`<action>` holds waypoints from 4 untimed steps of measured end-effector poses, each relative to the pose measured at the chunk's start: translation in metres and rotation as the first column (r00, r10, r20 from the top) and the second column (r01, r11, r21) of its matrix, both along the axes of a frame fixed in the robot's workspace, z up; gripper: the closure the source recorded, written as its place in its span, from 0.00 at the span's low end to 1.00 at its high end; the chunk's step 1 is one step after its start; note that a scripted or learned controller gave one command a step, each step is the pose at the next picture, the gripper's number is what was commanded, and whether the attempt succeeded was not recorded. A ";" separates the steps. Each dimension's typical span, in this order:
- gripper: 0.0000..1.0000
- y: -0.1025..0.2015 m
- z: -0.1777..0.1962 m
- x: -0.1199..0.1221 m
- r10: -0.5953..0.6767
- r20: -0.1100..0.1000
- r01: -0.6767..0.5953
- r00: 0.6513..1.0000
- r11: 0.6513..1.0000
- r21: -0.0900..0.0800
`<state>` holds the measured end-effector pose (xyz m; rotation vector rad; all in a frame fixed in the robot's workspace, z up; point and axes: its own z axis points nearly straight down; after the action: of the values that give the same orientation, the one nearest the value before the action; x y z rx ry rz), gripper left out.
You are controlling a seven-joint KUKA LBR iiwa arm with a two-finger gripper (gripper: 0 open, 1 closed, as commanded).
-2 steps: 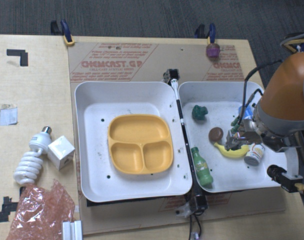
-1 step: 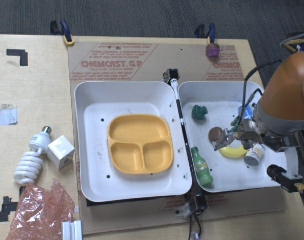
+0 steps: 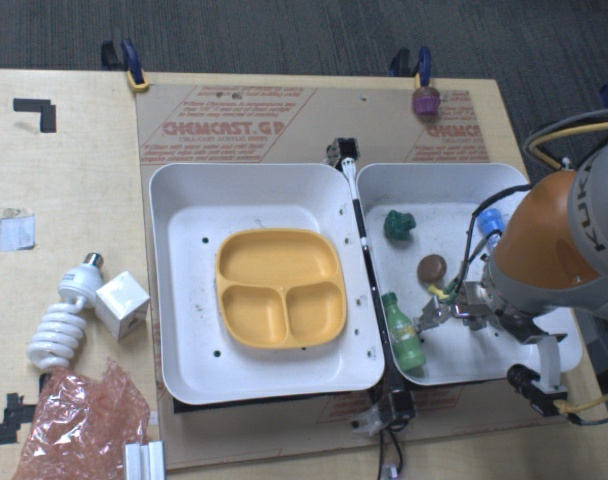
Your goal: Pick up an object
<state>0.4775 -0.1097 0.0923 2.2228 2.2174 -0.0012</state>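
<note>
The right bin [image 3: 454, 183] holds a green bottle [image 3: 402, 334] lying along its left wall, a dark green lump [image 3: 399, 225] near the back, and a brown round piece [image 3: 431, 267] in the middle. My gripper [image 3: 434, 311] is low in this bin, just right of the bottle and below the brown piece. The grey arm with its orange band [image 3: 544, 238] covers the right part of the bin. A small yellow-green bit [image 3: 444, 290] shows just above the gripper tip; what it is cannot be made out.
The left bin [image 3: 174, 268] holds a yellow three-compartment tray [image 3: 281, 286]. Outside the bins on the left lie a spiral light bulb [image 3: 66, 313], a white cube [image 3: 123, 303] and a crumpled pink bag [image 3: 79, 423]. A purple item [image 3: 426, 100] sits on the board behind the right bin.
</note>
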 end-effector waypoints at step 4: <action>0.00 0.079 0.100 0.050 0.004 0.000 -0.004 1.000 1.000 0.001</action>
<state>0.5270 -0.0306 0.1923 2.2186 2.2227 -0.0003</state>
